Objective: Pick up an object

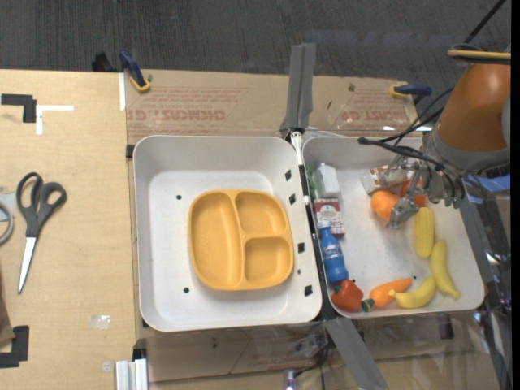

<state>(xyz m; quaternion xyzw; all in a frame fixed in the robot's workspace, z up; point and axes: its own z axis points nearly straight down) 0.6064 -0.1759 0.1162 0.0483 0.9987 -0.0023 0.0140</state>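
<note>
The pincer was down in the right bin, hanging at the bin's one-o'clock corner, and whether it was spread or pressed together could not be told from this slanted look, metal and cables blurring over each other. Right at its nine o'clock, touching or nearly so, sat an orange ball, partly covered by the tool's metalwork. At the pincer's five o'clock lay a yellow corn cob, upright on the floor of the bin, and just past it at six o'clock a pale banana ran along the right wall. At the bin's five o'clock a second banana curled beside a carrot, and at seven o'clock a red pepper filled the corner. Up the left wall, at nine o'clock, stood a blue bottle, above it a small red-and-white box, and above that a white carton. Above the pincer, at two o'clock, loomed the arm with its orange band, black cables looping off it. Out at nine o'clock, the left bin held a yellow divided plate in its middle. Far off at nine o'clock on the wooden bench lay scissors.
</note>
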